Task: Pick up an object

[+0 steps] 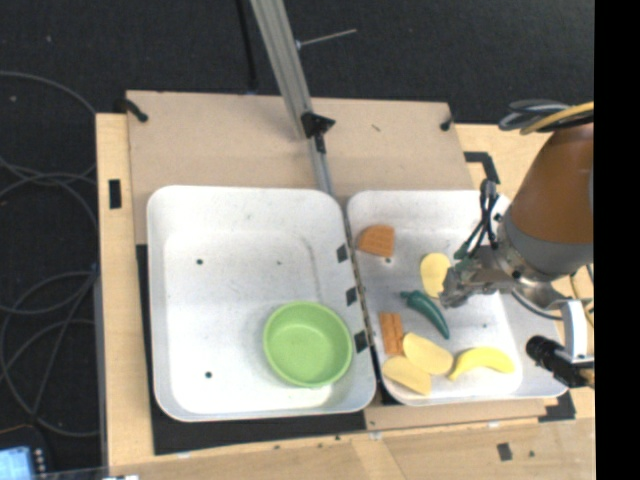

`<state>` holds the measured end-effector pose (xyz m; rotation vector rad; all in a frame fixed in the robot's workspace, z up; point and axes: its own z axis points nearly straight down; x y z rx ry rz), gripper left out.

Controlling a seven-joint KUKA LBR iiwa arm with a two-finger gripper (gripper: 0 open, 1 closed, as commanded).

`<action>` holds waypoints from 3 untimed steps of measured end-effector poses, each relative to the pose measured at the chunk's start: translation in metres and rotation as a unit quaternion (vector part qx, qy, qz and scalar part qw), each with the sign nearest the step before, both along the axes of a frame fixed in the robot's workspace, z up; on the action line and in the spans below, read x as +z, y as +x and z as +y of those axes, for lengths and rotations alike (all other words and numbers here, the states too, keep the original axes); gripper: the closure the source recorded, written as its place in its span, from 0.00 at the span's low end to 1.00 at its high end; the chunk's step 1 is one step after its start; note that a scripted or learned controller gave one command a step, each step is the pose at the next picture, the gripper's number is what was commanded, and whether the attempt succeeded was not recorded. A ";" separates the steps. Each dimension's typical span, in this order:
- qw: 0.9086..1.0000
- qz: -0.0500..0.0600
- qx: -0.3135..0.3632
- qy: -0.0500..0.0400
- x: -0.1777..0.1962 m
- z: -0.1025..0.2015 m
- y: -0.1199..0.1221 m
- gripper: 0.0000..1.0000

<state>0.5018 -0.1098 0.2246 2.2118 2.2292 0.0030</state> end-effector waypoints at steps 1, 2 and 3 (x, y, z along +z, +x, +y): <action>1.000 0.001 0.000 0.000 -0.006 0.048 0.006 1.00; 1.000 0.002 0.000 0.001 -0.010 0.103 0.009 1.00; 1.000 0.001 0.000 0.001 -0.009 0.150 0.016 1.00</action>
